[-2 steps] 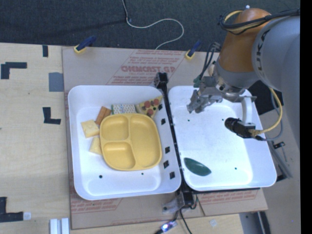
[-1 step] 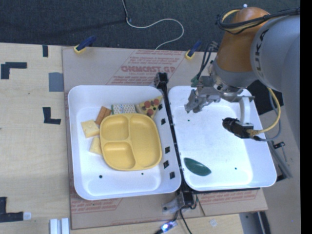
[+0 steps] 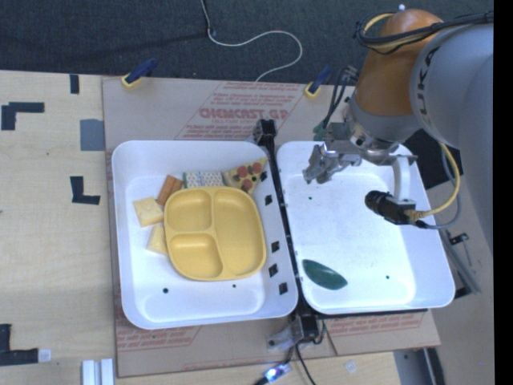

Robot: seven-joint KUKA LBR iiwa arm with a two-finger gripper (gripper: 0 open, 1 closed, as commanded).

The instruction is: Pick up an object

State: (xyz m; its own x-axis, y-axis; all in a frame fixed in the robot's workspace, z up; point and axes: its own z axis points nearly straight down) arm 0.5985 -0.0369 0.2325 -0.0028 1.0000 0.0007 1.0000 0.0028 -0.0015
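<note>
Right now my gripper (image 3: pixel 319 169) hovers at the right bin's (image 3: pixel 417 295) upper left; how far open it is, I cannot tell. It grasps nothing; the green leaf (image 3: pixel 324 274) lies lower down.

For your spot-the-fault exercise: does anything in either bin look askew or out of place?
Yes. In the left bin, the yellow tray lies tilted on top of the small items, hiding most of them. The green object lies apart in the right bin.
</note>
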